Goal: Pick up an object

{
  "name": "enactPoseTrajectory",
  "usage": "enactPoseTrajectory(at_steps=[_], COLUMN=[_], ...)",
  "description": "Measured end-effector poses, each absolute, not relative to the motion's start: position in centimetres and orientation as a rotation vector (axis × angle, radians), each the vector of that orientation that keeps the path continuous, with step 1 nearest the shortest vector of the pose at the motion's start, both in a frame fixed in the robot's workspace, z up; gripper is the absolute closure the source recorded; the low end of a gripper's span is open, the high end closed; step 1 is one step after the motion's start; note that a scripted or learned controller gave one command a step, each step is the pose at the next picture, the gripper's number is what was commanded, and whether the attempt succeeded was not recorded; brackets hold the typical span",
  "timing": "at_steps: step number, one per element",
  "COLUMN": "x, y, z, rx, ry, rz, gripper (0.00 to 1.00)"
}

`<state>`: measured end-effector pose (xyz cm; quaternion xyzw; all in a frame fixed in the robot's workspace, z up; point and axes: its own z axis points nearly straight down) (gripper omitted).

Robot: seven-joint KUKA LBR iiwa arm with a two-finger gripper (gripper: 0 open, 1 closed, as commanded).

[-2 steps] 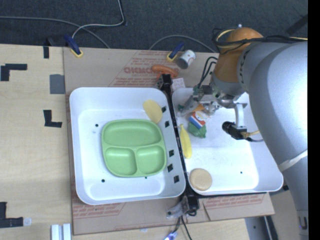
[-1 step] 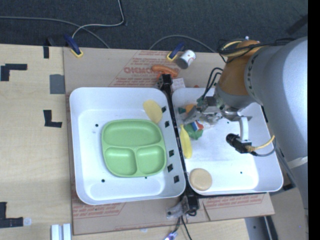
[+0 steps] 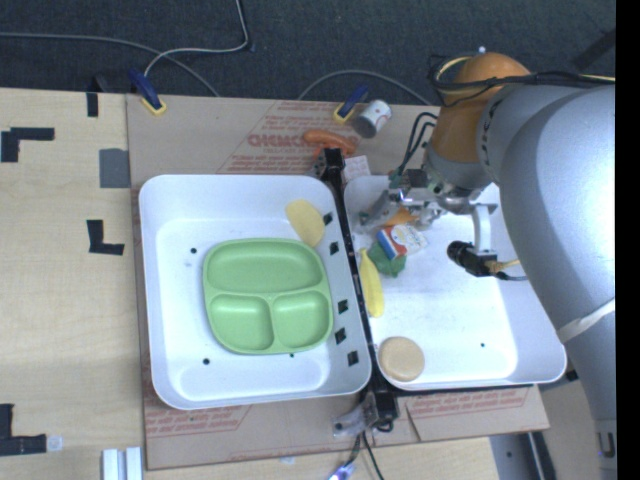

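gripper [image 3: 408,203] blurred, arm [image 3: 560,198] hides right bin [image 3: 470,358]

This looks like a robot lab: a big grey robot arm [image 3: 560,198] reaches over two shallow white bins [image 3: 170,268] on a taped-up wooden bench [image 3: 60,268].

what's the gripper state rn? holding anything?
Gripper: low over the right bin, above the small items at its upper left. Open or shut cannot be told; nothing is visibly held.

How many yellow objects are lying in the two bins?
2. One yellow piece is in the left bin, above the green tray. One yellow piece is in the right bin, beside the divider. The arm may hide others.
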<state>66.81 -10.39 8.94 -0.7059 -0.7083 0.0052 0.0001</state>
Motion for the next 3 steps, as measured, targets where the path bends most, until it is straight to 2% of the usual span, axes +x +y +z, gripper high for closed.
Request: enactPoseTrajectory(at_steps=[1, 2, 3], x=[66.8, 66.8, 62.5], y=[-10.3, -11.7, -10.7], z=[9.0, 8.6, 8.6], rx=[-2.221, -2.221, -2.222], ry=[-2.225, -2.222, -2.224], rz=[0.019, 0.004, 0.000], gripper=[0.00, 0.00, 0.00])
